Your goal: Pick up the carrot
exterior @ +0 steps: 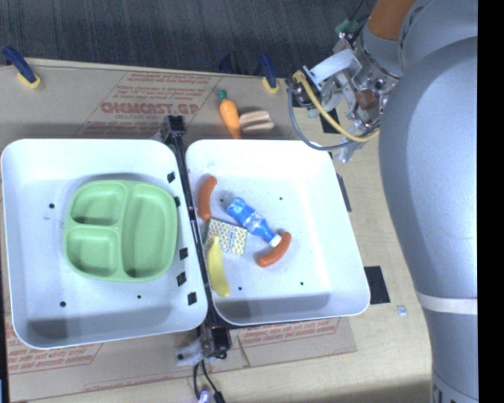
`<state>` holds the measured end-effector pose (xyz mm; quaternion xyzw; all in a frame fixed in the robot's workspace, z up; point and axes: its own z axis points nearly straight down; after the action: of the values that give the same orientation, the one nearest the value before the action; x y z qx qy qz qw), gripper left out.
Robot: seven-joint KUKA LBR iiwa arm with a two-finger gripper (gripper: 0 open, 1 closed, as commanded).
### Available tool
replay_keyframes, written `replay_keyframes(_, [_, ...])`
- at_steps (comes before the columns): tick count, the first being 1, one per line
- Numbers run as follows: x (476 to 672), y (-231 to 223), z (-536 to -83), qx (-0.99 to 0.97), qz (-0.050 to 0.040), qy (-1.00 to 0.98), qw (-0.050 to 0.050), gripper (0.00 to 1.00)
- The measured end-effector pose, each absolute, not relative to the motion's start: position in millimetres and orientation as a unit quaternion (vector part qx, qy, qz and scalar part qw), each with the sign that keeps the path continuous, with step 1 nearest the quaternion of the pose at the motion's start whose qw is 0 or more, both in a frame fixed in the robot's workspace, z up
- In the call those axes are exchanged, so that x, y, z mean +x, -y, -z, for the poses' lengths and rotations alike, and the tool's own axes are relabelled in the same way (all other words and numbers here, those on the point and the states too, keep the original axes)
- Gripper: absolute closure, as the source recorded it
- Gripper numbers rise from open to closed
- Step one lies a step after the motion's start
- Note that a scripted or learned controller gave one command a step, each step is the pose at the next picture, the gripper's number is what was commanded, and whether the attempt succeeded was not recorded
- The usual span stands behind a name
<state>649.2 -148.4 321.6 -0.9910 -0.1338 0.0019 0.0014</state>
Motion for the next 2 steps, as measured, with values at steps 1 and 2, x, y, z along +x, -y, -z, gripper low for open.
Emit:
replay_keyframes(1, [629.5,174.1,-231.5,-0.992,-0.0033,0.128,0.002,0.0])
replay_keyframes(2, [645.2,201.7,-136.6,-0.995,-0.0043,0.103,0.003,0.0])
